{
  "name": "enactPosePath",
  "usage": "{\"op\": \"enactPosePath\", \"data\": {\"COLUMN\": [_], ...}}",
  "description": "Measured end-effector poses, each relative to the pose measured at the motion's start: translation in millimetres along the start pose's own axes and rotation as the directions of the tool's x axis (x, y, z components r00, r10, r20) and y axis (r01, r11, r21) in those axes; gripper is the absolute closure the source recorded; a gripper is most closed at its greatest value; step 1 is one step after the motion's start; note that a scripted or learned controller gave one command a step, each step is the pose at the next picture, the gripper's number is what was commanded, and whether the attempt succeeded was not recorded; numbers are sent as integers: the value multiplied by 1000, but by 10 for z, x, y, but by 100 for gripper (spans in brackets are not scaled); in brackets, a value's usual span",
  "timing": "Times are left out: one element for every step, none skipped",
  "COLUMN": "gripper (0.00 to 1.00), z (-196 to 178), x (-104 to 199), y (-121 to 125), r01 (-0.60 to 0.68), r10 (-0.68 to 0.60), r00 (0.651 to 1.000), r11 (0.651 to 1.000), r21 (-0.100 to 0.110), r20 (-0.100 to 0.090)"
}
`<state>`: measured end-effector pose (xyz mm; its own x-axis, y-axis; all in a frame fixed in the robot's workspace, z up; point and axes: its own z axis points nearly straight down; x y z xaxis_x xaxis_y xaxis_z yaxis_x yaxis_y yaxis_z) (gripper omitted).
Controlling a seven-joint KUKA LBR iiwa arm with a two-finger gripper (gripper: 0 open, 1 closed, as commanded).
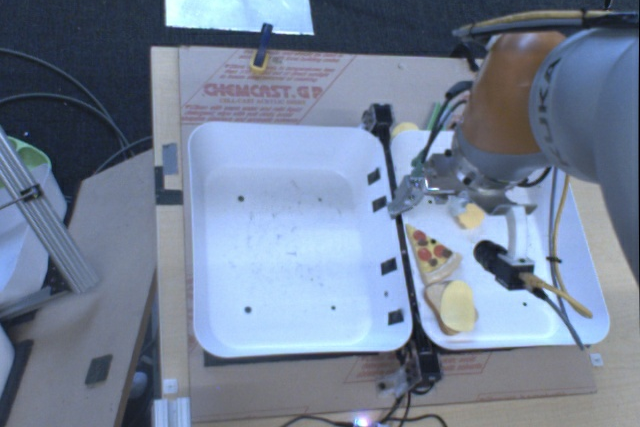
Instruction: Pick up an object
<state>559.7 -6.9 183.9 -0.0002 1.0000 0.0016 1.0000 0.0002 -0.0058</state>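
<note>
Closest to the camera, a tan oval piece point(456, 305) lay in the right bin point(500, 335), near that bin's front left corner. Just behind it, and seemingly touching it, rested a toy pizza slice point(432, 253) with red and dark toppings, close against the bin's left wall. Farther back, near the bin's middle, sat a small yellow lump point(470, 215), partly hidden under the wrist. A pale yellow piece point(405, 129) lay at the bin's far left corner.

The gripper point(402, 199) hung over the right bin's left rim, where the two bins met, just behind the pizza slice and to the left of the yellow lump. Whether it was released or clenched could not be told, nor whether it touched anything. The grey arm point(590, 105) reached in over the right bin's far right corner, its orange band point(505, 95) above the bin's far edge.

The left bin point(290, 215) showed only a few small dark specks on its floor. Both bins sat on a cardboard sheet point(265, 90) with red lettering along its far edge. A small yellow and dark object point(261, 53) rested at that far edge, and beyond it lay a square metal plate point(235, 0).
</note>
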Motion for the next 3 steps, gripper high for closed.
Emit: {"op": "enactPosePath", "data": {"gripper": [0, 0, 0], "z": [5, 1, -961], "x": [180, -190, 961], "y": [-660, -730, -724], "r01": [0, -2, 16], "r10": [0, 2, -16], "r00": [1000, 1000, 1000], "r11": [1000, 1000, 1000], "r21": [-2, -6, -17], "r20": [0, 1, -4]}}
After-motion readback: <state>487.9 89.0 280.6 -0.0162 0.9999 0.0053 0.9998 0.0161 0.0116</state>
